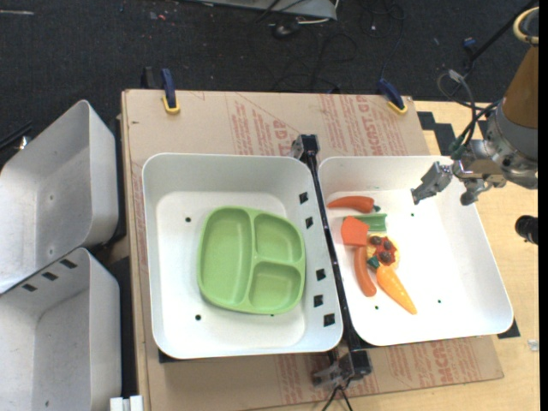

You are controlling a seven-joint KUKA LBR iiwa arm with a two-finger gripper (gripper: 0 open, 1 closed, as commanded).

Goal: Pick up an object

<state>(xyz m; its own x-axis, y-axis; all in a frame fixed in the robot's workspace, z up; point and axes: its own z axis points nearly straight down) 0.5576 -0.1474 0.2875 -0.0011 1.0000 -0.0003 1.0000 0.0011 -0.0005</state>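
hovering over the right bin [479, 229]'s far edge with the gripper [451, 186] spread wide and holding nothing, i'd bring it across to the toy vegetables [374, 255] piled by the divider, then drop straight onto the outermost carrot [396, 288]

Two white bins, one just below the end effector [447, 183] and one [163, 229] well to its left, look like smooth plastic with a soft sheen. In the farther bin lies a pale green divided tray [253, 259] — matt moulded plastic. Below and left of the end effector, the toy vegetables [372, 251] appear as smooth, slightly glossy plastic in orange and red. The surface [257, 122] under both bins is tan cardboard — dull, with printed red lettering. The end effector itself looks like grey metal.
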